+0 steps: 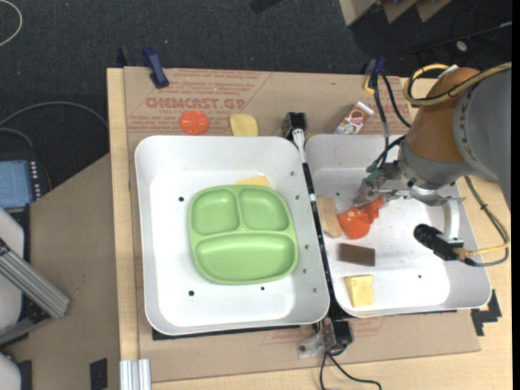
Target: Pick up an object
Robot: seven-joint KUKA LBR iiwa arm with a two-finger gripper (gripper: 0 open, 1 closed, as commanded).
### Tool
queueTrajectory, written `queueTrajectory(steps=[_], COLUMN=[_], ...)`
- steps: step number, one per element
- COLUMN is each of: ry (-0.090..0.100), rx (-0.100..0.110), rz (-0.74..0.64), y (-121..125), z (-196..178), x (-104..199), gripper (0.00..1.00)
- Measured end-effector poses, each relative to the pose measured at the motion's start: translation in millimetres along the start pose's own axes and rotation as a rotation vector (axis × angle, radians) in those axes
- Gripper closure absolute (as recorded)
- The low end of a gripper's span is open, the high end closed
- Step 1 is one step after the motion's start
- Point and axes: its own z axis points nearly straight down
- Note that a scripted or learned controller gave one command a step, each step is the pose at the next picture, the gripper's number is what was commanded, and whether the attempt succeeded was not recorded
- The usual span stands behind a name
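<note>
Where arm enters from right, gripper (pixel 375 195) low in right bin (pixel 467 291), just above red-orange object (pixel 356 222); cannot tell jaw state or contact. Brown block (pixel 357 255) and yellow block (pixel 360 290) close below it, near bin's left wall. Open floor toward bin's right edge. Left bin (pixel 154 218) carries green divided plate (pixel 242 234), bare margin all round.

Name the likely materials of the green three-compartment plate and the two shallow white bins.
Green three-compartment plate: probably moulded plastic, with an even colour, a soft sheen and rounded dividers. Shallow white bins: likely plastic too, smooth and matte-white with rounded corners, though painted metal cannot be ruled out.
</note>
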Motion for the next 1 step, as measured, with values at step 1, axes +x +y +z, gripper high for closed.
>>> queueTrajectory(steps=[1], ry=[0.004], rx=[0.0], rz=[0.0], y=[24.3], z=[-104.3], x=[88.3], gripper=[1.0])
